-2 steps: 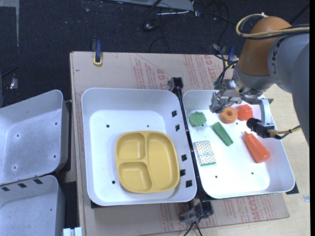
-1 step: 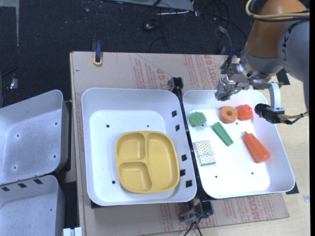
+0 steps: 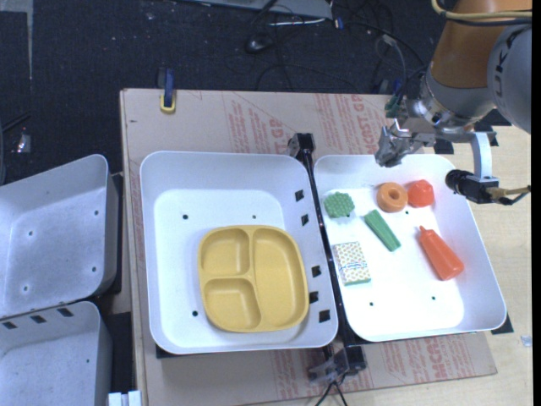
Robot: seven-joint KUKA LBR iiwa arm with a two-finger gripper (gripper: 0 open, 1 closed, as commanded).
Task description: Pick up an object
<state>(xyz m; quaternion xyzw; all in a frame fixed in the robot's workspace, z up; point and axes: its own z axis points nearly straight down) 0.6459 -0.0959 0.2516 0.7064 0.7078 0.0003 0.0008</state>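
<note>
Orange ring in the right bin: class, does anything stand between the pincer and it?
Nothing visible does. The pincer hangs above the bin's far edge, and the orange ring lies just below it, with bare white floor between. The red block sits beside the ring.

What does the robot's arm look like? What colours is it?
The arm is big and rounded, grey with a shiny orange band near its wrist. A thin yellowish cable loops over the top of it. At its end sits a small metal gripper, silver and dark. A black piece with a cable sticks out beside it.
</note>
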